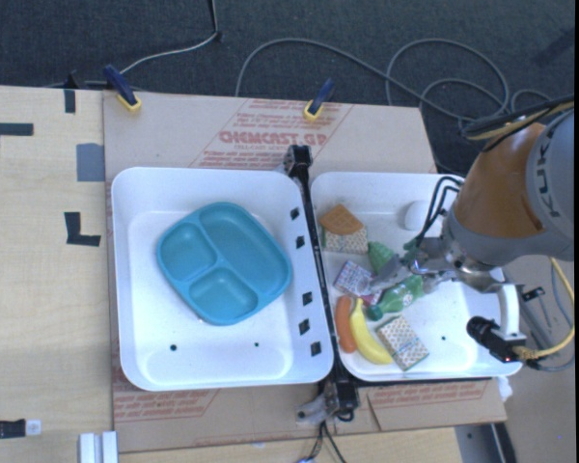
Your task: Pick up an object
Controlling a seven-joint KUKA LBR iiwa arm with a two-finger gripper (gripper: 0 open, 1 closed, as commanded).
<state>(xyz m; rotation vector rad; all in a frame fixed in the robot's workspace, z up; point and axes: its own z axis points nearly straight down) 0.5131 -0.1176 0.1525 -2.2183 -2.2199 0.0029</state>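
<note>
My gripper (402, 276) hangs low over the middle of the right bin (454, 355), reaching in from the right among the toys. Right beneath and beside it lies a green toy (394, 301), with a second green piece (380, 255) just to its upper left. A patterned packet (352, 278) lies to the gripper's left. I see nothing clearly held. A yellow banana (369, 341), an orange carrot (344, 321) and a checkered packet (404, 343) lie nearer the front of the bin.
A brown waffle-like piece (341, 221) and a small white object (412, 216) sit at the back of the right bin. The left bin (145, 355) holds a blue divided plate (224, 261). A black divider (311, 258) separates the bins. Cables run behind the bench.
</note>
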